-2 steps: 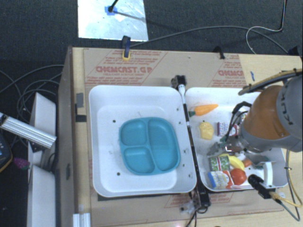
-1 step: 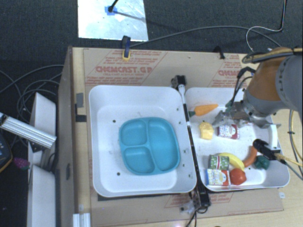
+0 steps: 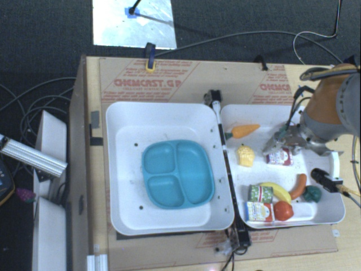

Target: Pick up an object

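The right bin (image 3: 333, 212) holds several toy foods. An orange carrot (image 3: 245, 130) lies at its far left and a yellow piece (image 3: 245, 156) sits below it. A red and white packet (image 3: 280, 158) lies mid-bin. My gripper (image 3: 277, 144) hangs low just above the packet's upper edge, reaching in from the right. At the front of the bin are a banana (image 3: 277, 189), a green can (image 3: 260, 193), a small carton (image 3: 259, 212), a red tomato (image 3: 284, 210), a sausage (image 3: 300, 185) and a dark green piece (image 3: 313, 195).
The left bin (image 3: 124, 151) holds a blue divided plate (image 3: 177, 173). A black divider (image 3: 223, 145) runs between the bins. The grey arm with its orange band (image 3: 330, 103) crosses the right bin's far right corner. Cables trail across the bench behind.
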Tool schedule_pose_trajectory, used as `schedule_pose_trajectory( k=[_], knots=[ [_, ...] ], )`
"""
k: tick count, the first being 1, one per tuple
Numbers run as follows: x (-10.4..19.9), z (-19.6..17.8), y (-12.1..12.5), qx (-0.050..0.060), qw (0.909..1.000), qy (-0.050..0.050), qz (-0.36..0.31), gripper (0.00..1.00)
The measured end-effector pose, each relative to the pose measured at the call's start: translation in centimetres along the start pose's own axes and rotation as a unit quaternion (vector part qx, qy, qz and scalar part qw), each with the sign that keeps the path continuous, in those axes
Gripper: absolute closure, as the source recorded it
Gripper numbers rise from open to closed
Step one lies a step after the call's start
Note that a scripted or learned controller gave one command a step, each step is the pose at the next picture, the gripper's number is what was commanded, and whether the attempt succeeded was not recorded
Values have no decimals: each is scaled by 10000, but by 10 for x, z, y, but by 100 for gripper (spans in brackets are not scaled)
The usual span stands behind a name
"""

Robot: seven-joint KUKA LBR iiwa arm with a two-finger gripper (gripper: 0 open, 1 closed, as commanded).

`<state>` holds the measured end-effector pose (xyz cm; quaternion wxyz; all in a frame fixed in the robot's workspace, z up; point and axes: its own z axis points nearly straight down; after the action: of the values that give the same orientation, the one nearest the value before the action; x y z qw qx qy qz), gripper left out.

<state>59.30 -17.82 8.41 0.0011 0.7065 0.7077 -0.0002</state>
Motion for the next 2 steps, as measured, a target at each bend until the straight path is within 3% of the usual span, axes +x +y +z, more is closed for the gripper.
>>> schedule_pose_trajectory(
  k=[1,2],
  knots=[
    [0,-11,1,-16,10000,-3,-19,100],
    [29,-74,-15,-13,10000,5,-13,100]
  ],
)
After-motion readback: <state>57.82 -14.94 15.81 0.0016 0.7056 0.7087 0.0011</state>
